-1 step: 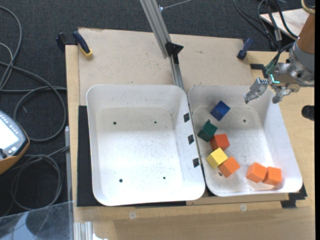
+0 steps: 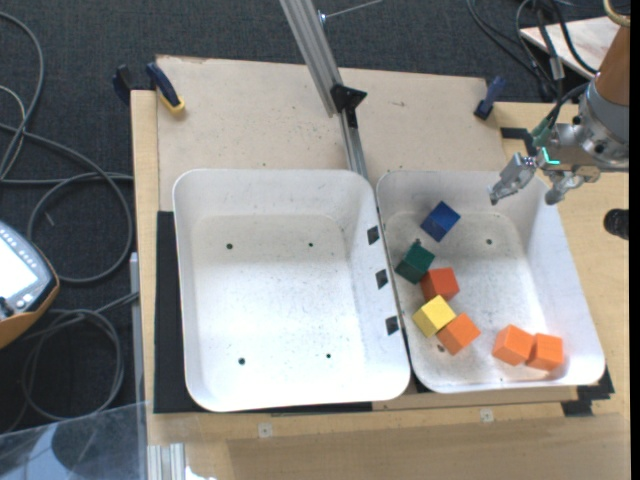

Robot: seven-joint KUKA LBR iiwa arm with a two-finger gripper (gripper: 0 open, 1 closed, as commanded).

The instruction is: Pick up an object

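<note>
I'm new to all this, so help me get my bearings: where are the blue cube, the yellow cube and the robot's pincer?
blue cube (image 2: 440,220), camera view, its top face.
yellow cube (image 2: 434,315), camera view, its top face.
pincer (image 2: 532,182), camera view, midway between its two spread fingertips.

This looks like a robot lab. A plain wooden tabletop (image 2: 250,108) stands on dark grey carpet (image 2: 70,28), held by blue clamps (image 2: 166,86). Loose black cables (image 2: 50,198) curl over the floor. A silver metal pole (image 2: 315,43) rises from the tabletop. Two shallow white plastic bins (image 2: 200,208) sit side by side, one with small coloured toy blocks (image 2: 437,315). A grey robot arm (image 2: 600,118) reaches in from the right.
</note>
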